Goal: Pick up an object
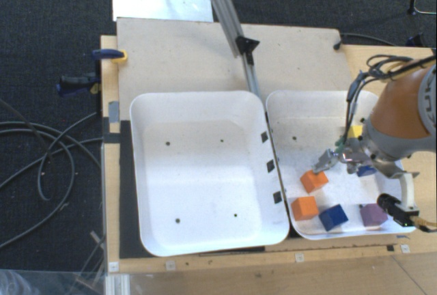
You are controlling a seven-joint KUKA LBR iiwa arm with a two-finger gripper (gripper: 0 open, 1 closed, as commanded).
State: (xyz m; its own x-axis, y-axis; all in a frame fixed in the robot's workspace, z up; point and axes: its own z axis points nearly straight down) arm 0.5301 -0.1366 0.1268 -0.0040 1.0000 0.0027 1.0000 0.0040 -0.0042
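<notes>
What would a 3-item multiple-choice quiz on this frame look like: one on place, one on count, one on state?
1. Which bin holds the blocks?
A. left bin
B. right bin
C. both

2. How many orange blocks are there?
A. one
B. two
C. four

3. Where is the blue block?
A. resting on the bin floor
B. lifted by the gripper
C. outside the bins

Answers:
1 B: every block lies in the right bin.
2 B: one orange block sits near the gripper, the other orange block nearer the front rim.
3 A: the blue block lies on the floor beside the purple block, apart from the gripper.
</notes>
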